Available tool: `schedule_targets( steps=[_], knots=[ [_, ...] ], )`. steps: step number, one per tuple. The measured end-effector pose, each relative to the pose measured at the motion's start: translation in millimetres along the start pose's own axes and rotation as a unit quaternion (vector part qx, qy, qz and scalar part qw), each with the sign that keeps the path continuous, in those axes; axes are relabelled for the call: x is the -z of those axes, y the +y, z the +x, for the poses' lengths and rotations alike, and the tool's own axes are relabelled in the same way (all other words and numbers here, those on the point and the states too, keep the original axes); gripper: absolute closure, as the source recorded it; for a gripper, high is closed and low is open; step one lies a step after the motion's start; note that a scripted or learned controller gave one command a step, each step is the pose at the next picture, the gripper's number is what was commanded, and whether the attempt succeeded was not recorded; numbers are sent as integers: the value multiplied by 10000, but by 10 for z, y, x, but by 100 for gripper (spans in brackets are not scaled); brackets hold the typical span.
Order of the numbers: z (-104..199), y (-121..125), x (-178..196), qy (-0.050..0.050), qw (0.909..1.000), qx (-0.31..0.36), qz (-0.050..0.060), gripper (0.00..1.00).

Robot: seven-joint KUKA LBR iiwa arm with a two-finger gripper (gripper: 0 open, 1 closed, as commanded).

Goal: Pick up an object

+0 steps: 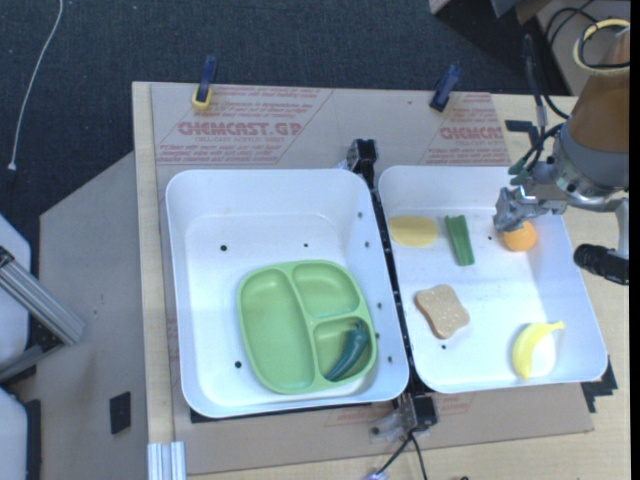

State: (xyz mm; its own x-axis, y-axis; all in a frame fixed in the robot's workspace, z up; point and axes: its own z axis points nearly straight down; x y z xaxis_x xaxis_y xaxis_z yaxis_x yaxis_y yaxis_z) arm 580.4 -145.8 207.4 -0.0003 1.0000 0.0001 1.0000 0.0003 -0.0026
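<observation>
Fingers [516,218] poised directly above a small orange fruit [518,237], their spread impossible to tell, near the right bin's [480,373] far right wall; the fruit looks light, rigid and round, best pinched across its middle, well beyond the green stick [460,240].

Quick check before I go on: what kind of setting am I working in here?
Likely a robotics lab test bench: two white bins of toy food such as a banana and bread slice, clamped to a board on dark carpet, with loose cables nearby.
</observation>
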Motion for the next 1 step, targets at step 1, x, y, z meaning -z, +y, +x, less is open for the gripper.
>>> schedule_targets(
  steps=[1],
  knots=[
    [579,-62,122,13,10000,26,-5,100]
  ],
)
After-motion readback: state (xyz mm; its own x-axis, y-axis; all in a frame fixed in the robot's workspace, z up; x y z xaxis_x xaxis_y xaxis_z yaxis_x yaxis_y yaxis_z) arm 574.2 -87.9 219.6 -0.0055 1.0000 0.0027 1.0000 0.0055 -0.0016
